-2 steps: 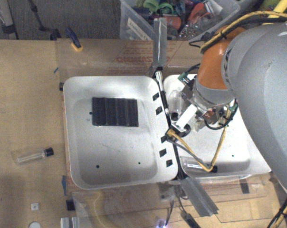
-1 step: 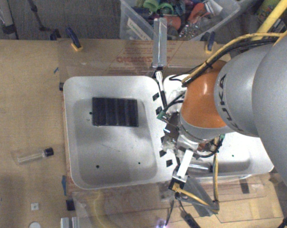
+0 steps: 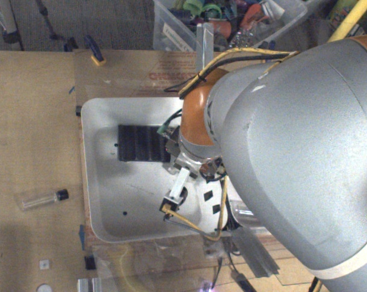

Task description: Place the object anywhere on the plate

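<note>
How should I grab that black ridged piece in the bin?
The black ridged block lies flat on the floor of the white bin, its right end hidden under the wrist. Come straight down from above and probably pinch across its shorter side, fingers on the long top and bottom edges.

Faint red print and one white label, neither readable.

The flat brown cardboard sheet [image 3: 135, 72] behind the shallow white bin [image 3: 92, 163] bears faded red lettering, too blurred to make out. The clear plastic storage tub [image 3: 171, 17] of colourful items carries a white label whose lines cannot be read.
</note>
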Robot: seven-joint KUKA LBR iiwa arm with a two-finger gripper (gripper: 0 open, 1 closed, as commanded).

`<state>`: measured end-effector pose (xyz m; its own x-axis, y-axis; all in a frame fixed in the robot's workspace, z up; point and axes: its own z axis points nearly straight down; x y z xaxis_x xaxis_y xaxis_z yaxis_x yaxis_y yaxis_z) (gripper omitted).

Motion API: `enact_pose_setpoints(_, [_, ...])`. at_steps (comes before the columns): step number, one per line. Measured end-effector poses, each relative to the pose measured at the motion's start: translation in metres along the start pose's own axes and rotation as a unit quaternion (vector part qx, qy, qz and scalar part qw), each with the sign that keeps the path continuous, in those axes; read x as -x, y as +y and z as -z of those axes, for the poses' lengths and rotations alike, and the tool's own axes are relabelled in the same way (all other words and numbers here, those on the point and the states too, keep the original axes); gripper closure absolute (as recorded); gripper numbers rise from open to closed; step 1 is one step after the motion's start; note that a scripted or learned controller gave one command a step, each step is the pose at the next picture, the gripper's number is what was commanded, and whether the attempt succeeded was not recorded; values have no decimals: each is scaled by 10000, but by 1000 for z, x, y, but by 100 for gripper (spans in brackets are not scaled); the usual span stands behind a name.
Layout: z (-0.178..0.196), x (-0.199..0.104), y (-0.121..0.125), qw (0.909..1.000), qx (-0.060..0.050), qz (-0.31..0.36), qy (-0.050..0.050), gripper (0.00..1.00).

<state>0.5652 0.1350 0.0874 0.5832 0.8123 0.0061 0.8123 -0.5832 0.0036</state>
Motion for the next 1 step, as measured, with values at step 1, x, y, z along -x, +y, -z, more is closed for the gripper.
enact_pose_setpoints(1, [-1, -67, -24, 9927, -10, -1207, -14, 100])
